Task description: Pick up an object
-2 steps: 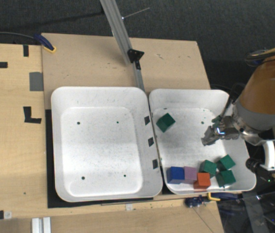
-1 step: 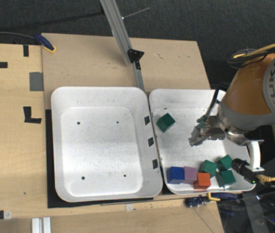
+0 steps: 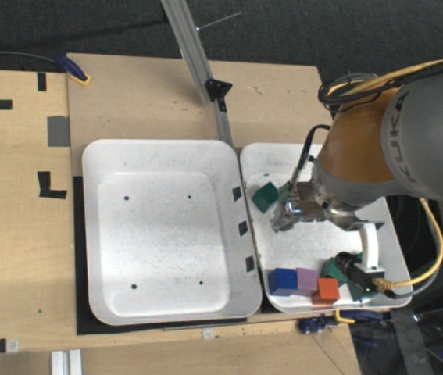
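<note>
My gripper (image 3: 284, 217) hangs over the middle of the right bin (image 3: 256, 162), reaching in from the right. A green block (image 3: 264, 197) lies just up and left of the fingertips, close to them but not between them. Along the bin's front edge sit a blue cube (image 3: 283, 280), a pale purple block (image 3: 306, 280) and an orange cube (image 3: 327, 289). A dark green piece (image 3: 335, 270) lies behind the orange cube, partly hidden by a black part on the arm.
The left bin (image 3: 158, 233) stands beside the right one, their rims touching. A grey metal pole (image 3: 194, 49) slants down from the top to the bins' shared rim. Cables loop above the arm's orange band (image 3: 354, 143).
</note>
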Robot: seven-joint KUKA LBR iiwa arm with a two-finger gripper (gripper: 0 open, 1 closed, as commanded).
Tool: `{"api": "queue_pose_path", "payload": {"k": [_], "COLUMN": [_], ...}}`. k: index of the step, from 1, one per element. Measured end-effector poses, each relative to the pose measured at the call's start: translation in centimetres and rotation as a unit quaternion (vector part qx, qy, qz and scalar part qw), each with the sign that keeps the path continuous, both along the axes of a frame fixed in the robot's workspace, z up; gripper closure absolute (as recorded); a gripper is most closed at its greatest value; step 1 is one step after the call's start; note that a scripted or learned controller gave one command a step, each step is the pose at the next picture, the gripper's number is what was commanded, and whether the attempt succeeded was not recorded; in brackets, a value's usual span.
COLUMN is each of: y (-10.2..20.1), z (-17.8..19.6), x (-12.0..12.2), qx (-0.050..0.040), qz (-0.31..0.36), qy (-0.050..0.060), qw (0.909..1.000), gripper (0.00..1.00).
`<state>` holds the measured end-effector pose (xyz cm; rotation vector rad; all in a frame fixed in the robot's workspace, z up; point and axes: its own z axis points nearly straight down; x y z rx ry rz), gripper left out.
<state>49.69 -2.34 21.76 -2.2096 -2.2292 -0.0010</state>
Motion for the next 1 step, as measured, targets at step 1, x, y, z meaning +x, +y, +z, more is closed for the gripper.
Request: {"api": "queue_pose_path", "payload": {"k": [1], "y": [5.28], "z": [1.12], "x": [1.00], "qx": [-0.0002], "qz": [0.000], "qy": [0.000], "qw": [1.0000], "gripper": [1.00]}}
